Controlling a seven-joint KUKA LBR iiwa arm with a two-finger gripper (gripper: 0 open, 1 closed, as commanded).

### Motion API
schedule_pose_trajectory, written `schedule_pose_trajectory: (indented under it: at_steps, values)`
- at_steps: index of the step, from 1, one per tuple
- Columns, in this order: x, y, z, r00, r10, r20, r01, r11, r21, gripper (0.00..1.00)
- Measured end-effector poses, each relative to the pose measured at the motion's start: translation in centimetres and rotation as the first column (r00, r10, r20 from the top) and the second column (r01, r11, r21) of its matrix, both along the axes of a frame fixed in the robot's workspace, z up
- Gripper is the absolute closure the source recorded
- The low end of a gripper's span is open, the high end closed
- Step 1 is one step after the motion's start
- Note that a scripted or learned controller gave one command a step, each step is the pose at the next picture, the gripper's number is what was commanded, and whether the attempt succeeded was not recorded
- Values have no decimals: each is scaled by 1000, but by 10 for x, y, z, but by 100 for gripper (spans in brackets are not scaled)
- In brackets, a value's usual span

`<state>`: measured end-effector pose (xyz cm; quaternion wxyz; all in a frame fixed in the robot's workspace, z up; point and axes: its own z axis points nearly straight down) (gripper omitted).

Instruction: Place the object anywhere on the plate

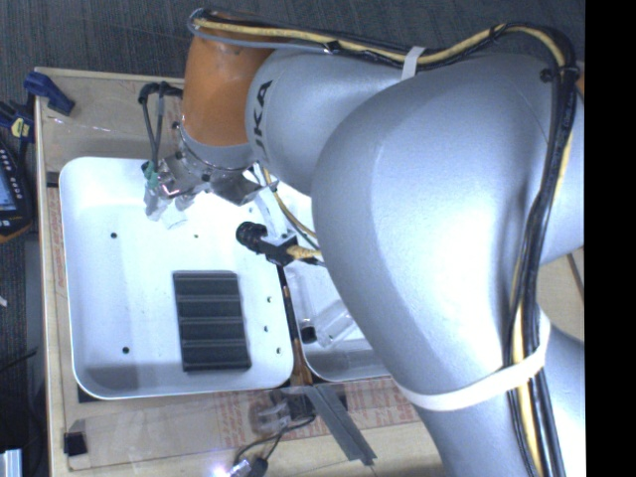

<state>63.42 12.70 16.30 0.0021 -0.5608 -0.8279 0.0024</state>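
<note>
A dark ribbed rectangular plate point(211, 320) lies flat in the left bin point(99, 266), toward its near side. My gripper point(162, 200) hangs over the far left corner of that bin, well beyond the plate and apart from it. A small green bit point(148, 172) shows at the gripper's far side; it is too small to tell what it is or whether it is held. The arm's big grey body covers the right half of the view.
The right bin point(343, 364) is mostly hidden under the arm, with just its near left corner showing. A wooden bench edge point(119, 435) runs along the front. Dark tools point(12, 182) sit off the bench's left side.
</note>
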Motion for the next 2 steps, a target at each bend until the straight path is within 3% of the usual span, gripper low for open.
schedule_pose_trajectory:
  at_steps: [1,2]
  values:
    - [-68,2,-27,940,-342,-1,342,940,-3,100]
    - [-93,14,-5,679,-734,3,734,679,-2,100]
